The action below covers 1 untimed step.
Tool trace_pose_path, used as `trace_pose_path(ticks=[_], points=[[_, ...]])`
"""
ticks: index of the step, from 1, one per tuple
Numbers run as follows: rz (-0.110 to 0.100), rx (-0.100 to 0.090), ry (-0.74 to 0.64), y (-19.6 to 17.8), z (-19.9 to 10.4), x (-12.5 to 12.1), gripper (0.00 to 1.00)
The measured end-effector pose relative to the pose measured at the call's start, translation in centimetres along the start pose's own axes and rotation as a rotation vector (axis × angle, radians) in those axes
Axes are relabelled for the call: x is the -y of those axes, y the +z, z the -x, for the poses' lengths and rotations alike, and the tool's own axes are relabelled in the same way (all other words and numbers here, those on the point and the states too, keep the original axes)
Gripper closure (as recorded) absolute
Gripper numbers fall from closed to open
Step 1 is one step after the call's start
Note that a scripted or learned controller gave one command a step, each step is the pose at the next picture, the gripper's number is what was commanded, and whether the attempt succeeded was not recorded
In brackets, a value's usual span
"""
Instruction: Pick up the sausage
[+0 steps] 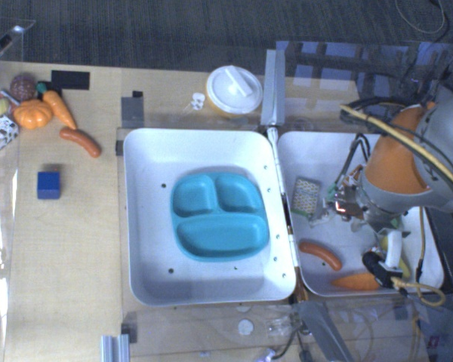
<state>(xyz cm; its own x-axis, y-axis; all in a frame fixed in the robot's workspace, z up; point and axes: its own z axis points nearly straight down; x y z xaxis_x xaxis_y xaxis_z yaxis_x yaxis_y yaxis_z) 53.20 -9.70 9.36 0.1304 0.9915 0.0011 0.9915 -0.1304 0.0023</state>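
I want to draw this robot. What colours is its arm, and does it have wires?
The arm is grey with a rounded orange band above the wrist. Black and yellow cables loop across it. The gripper is small, dark and metallic, with thin wires.

Blue tray, orange-red food on a tan counter (75,277)

A turquoise-blue sectioned tray (220,216) fills the middle of the white left bin (147,277); the white right bin (294,164) holds an orange-red sausage (320,254) and an orange carrot (356,281) along its near edge, plus a grey speckled pad (306,197) towards its left wall. By the counter's far left corner lie a second orange-red sausage (81,142), an orange pumpkin (33,115) and a deep-blue cube (49,185). The arm (396,164) is grey, banded orange.
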Motion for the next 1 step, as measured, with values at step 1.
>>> trace_pose_path(ticks=[1], points=[[0.016,0.006,-0.462,0.33,1.24,2.26,0.0]])
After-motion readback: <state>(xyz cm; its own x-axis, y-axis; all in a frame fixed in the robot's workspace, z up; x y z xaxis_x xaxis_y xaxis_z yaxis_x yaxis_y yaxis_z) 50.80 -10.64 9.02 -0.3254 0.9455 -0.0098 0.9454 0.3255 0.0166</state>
